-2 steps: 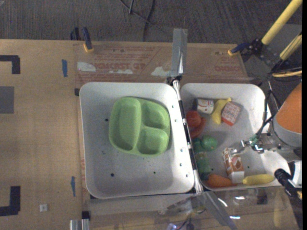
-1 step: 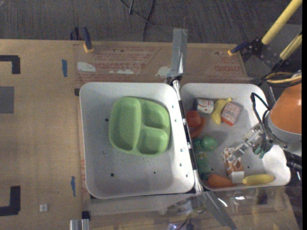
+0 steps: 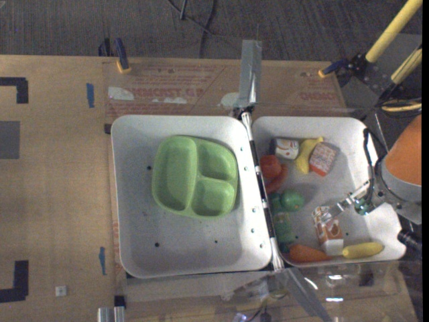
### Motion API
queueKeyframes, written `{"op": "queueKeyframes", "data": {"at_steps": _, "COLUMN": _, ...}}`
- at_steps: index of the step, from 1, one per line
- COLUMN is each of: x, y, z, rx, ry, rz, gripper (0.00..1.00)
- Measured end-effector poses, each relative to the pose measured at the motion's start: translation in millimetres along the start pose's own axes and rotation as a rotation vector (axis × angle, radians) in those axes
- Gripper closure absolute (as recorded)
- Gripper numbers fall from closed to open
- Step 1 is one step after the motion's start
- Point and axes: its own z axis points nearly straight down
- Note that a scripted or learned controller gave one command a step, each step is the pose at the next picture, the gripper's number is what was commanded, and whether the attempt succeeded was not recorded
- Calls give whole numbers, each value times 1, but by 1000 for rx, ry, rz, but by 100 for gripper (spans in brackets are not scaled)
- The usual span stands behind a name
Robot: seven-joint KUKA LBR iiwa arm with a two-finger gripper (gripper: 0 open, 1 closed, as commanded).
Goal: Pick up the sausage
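The sausage (image 3: 308,252) is an orange-red, elongated piece lying along the front wall of the right bin (image 3: 348,127), left of a yellow corn-like piece (image 3: 362,249). My gripper (image 3: 337,207) reaches in from the right and hangs over the bin's right half, just above an orange-and-white carton (image 3: 327,225). It sits up and to the right of the sausage, with nothing seen in its grasp. The arm's orange band (image 3: 410,158) shows at the right edge.
The right bin also holds a red pepper (image 3: 272,170), green pieces (image 3: 289,200), a yellow piece (image 3: 308,154), a red-and-white box (image 3: 323,158) and a small white block (image 3: 332,246). The left bin (image 3: 134,233) carries a green divided plate (image 3: 196,176).
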Motion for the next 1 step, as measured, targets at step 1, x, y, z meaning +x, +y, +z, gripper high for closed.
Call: {"op": "queueKeyframes", "data": {"at_steps": 1, "x": -26, "y": -12, "z": -1, "rx": 0, "ry": -6, "rz": 54, "gripper": 0}}
